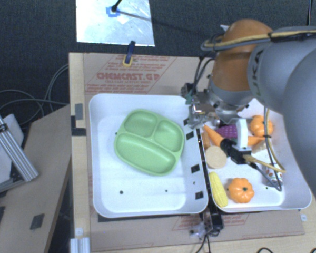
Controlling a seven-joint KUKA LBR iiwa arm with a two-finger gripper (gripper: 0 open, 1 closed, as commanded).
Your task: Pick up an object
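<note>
The gripper (217,121), its grasp state impossible to tell, is hovering over the crowded carrot (213,136) and purple toy (228,131), risking a glancing, failed pinch.

A light green divided plastic plate (149,142) lies in the left shallow white bin (108,194). In the right white bin (295,196), a yellow toy corn cob (217,189) lies at seven o'clock with a small orange toy pumpkin (240,190) just beside it. The grey arm with its orange band (239,57) reaches down over that bin's eleven o'clock corner.
</note>
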